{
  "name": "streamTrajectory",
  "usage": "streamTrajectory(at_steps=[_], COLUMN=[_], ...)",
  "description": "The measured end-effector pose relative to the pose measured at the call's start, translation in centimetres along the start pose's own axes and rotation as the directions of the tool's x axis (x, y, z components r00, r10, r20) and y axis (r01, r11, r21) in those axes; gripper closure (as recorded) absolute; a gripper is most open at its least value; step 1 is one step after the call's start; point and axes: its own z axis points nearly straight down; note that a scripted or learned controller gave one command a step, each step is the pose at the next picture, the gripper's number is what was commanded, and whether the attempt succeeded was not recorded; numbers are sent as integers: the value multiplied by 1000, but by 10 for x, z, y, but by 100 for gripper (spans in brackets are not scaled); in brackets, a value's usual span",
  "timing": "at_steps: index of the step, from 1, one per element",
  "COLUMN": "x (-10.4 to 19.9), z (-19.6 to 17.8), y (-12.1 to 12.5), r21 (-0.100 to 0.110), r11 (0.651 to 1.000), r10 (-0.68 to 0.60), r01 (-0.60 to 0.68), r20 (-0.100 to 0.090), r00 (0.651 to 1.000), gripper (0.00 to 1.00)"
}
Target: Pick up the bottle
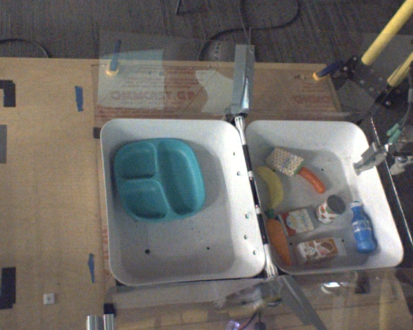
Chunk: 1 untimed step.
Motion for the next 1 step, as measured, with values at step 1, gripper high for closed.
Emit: streamTrajectory(at_steps=[1], x=[-13], z=[78], y=[-46], r21=[-1], r11=[941], r10=[-338], r01=[338], r20=[0], r00=[941], gripper=[0])
